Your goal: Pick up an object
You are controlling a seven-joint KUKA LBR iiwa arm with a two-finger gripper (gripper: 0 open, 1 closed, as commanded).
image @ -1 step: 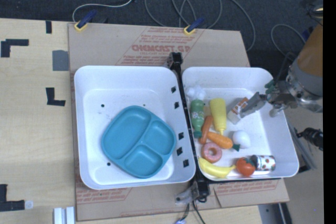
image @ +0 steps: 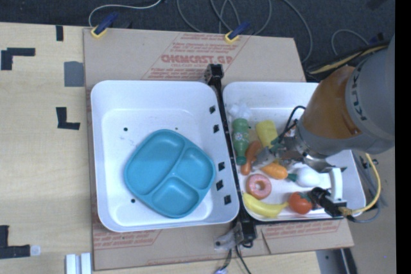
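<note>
The arm (image: 350, 109) reaches over the right bin (image: 359, 186). The gripper (image: 282, 152) sits low among the toy food (whether it is apart or together cannot be told). Landmark: the pink donut (image: 259, 186). The gripper is just above and right of it, beside the orange piece (image: 276, 171). The banana (image: 263, 206) lies directly below the donut; the tomato (image: 299, 203) lies to its lower right. The green bottle (image: 240, 137) stands above it. The blue divided plate (image: 169, 172) lies in the left bin (image: 103, 138).
</note>
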